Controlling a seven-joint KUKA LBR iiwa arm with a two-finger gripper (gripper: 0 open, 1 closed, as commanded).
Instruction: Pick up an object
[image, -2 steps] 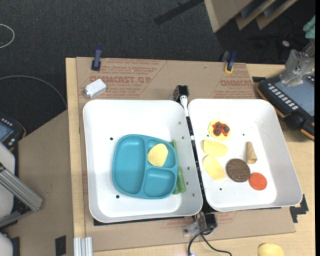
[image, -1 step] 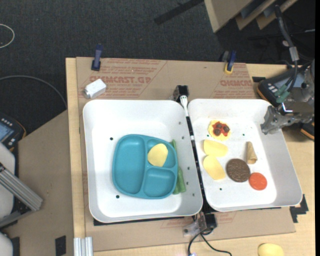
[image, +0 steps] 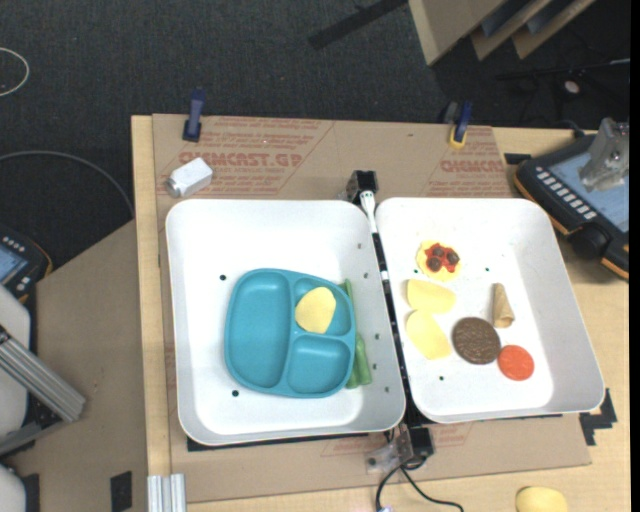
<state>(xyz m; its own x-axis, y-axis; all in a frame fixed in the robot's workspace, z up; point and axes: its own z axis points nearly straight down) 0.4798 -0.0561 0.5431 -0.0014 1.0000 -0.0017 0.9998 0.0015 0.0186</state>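
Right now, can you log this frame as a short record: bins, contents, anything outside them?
left bin: blue divided plate with a yellow piece in one compartment; green item at its right edge
right bin: two yellow pieces, brown disc, orange disc, tan cone, red-topped item
outside bins: white block on cardboard

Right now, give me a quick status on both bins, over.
Blue divided tray in left bin, yellow piece on it. Right bin: brown disc, orange disc, yellow slices. Nothing picked yet.
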